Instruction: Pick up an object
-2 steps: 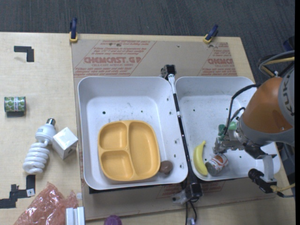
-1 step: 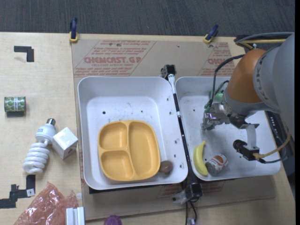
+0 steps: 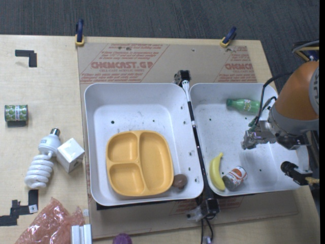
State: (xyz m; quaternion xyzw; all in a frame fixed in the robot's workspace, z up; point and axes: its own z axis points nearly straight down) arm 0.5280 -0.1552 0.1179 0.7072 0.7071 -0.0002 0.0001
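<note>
A pale wooden bench [image 3: 40,197] sits on dark carpet, with a sheet of printed cardboard [image 3: 127,60] clipped over its far edge and two shallow white bins lying side by side on it. The left bin [image 3: 96,111] carries a yellow divided plate [image 3: 139,162] toward its near edge, and a small brown ball [image 3: 180,181] rests just beside the plate at the near right corner. The right bin [image 3: 203,98] has three loose things: a green bottle [image 3: 244,104] lying on its side near the far edge, a banana [image 3: 217,172] along the near left side, and a small can [image 3: 234,176] touching or just beside the banana's lower end.

The arm [image 3: 302,100] reaches in from the right, and its gripper [image 3: 252,139] hangs over the bare middle of the right bin, between the bottle and the can and apart from both. Nothing can be seen between its fingers. Whether the claw is spread or pressed together I cannot tell; it is too small and dark against the wrist.

As a judgement, the pick is not yet done: every object lies on a bin floor, untouched. The whole of the grasp and the lift remains, and the bottle, the can and the banana are the closest candidates.

Off the bins, on the bench's left side, lie a spiral light bulb [image 3: 41,161], a white cube [image 3: 70,154] and a small green tin [image 3: 16,114].
</note>
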